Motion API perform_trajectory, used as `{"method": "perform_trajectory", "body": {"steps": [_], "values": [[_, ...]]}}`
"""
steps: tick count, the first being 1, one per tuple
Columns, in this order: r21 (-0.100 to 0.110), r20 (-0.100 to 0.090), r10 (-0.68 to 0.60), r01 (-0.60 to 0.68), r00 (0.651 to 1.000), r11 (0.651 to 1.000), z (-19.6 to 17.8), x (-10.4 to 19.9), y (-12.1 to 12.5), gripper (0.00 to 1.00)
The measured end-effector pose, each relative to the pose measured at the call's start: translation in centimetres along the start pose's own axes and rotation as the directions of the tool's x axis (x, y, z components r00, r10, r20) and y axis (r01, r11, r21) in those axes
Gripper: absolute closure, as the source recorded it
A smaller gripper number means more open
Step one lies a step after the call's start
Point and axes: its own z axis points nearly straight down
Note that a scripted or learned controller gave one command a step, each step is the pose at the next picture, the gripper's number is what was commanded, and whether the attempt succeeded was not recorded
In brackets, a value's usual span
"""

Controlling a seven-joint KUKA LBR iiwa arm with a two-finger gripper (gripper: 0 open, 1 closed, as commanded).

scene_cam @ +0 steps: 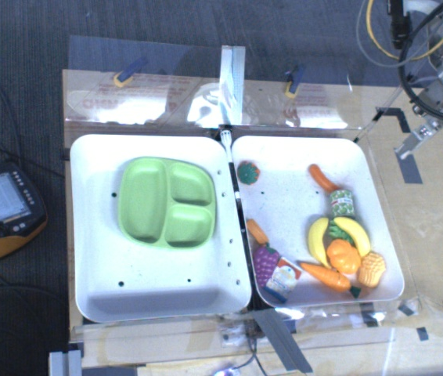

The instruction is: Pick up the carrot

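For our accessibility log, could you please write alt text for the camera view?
Right white bin holds toy food: a carrot near its front edge, bananas, purple grapes and other pieces. The left white bin holds a green divided plate.

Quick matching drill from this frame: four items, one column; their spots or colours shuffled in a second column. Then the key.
Items:
1. carrot
2. green tray
3. purple grapes
4. bananas

Places:
A. in the left bin
B. right bin, against the wall next to the left bin
C. right bin, near the front edge, lying orange with a green end
D. right bin, yellow, just above the carrot

Pairs: 1-C, 2-A, 3-B, 4-D
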Motion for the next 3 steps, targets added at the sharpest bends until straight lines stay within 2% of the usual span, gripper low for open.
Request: {"method": "perform_trajectory", "body": {"steps": [1,2,3], "values": [[-0.002,0.001,-0.382,0.382,0.924,0.924,4.4,0.7,-4.1,1.0],[-0.001,-0.006,-0.662,0.662,0.75,0.75,1.1,2.5,-4.9,1.0],[0.001,-0.007,-0.773,0.773,0.635,0.635,0.3,2.7,-4.8,1.0]]}}
